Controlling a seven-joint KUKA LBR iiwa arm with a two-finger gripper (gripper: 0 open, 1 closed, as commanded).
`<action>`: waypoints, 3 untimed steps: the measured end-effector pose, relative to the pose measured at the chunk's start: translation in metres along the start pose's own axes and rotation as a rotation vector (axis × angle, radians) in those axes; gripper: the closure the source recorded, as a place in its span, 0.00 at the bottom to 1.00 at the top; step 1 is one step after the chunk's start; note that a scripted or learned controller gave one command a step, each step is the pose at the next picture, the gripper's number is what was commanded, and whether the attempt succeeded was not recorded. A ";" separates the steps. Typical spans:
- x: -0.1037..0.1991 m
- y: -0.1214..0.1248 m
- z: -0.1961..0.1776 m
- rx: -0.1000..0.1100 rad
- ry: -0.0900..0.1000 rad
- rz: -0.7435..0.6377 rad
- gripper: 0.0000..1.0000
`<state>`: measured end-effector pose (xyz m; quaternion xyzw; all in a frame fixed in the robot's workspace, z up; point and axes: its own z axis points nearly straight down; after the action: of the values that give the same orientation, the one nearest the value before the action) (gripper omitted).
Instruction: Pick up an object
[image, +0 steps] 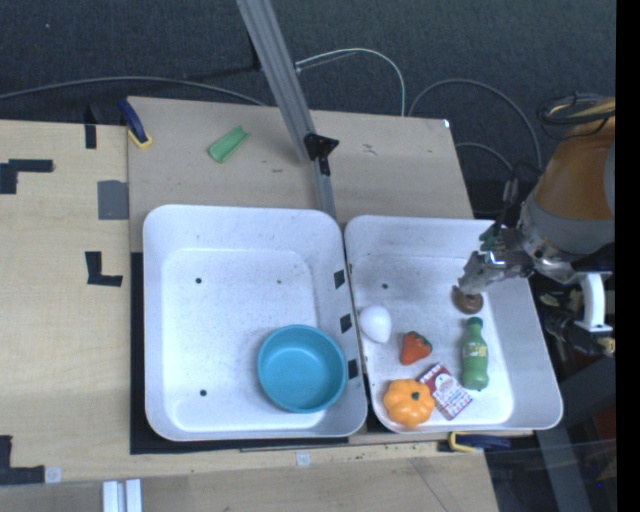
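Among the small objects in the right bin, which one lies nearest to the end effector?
The green bottle. Its cap lies just below the end effector, whereas the red strawberry, white egg, orange pumpkin and red-and-white packet lie farther left or lower.

Right bin (520, 400) — green bottle (474, 353), orange pumpkin (408, 401), white egg (375, 323).

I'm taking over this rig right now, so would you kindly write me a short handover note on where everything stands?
Gripper: low over the right bin, near its far right side, just above a small brown object; whether it is open or shut cannot be told.
Right bin: green bottle, strawberry, white egg, orange pumpkin, red-and-white packet.
Left bin: blue bowl.
Done: nothing seen lifted.
Left: grasp and lift one object.
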<state>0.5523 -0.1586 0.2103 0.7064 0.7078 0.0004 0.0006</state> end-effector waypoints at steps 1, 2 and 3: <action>0.059 0.002 0.007 0.004 0.002 -0.005 1.00; 0.119 -0.001 -0.007 0.002 0.003 -0.007 1.00; 0.164 0.002 -0.011 0.003 0.002 -0.005 1.00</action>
<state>0.5544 0.0054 0.2208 0.7046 0.7096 -0.0002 -0.0012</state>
